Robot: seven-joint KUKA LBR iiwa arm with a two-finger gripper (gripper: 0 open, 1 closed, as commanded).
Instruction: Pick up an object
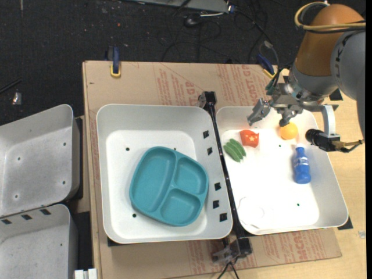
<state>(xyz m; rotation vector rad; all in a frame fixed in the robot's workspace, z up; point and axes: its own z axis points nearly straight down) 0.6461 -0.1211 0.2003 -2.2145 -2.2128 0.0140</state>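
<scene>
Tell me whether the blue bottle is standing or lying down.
Lying down. The blue bottle rests on its side on the floor of the right bin, its full length showing, cap end toward the bin's far wall.

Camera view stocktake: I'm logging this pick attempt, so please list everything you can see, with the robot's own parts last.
Bins: two, white, side by side on the bench.
Divided plate: one, teal, left bin.
Pepper-like item: one, green, right bin, near the divider.
Small red object: one, right bin, beside the green one.
Orange object: one, right bin, far side.
Bottle: one, blue, right bin, lying down.
Gripper: one, grey, fingers apart, holding nothing, above the right bin's far edge.
</scene>
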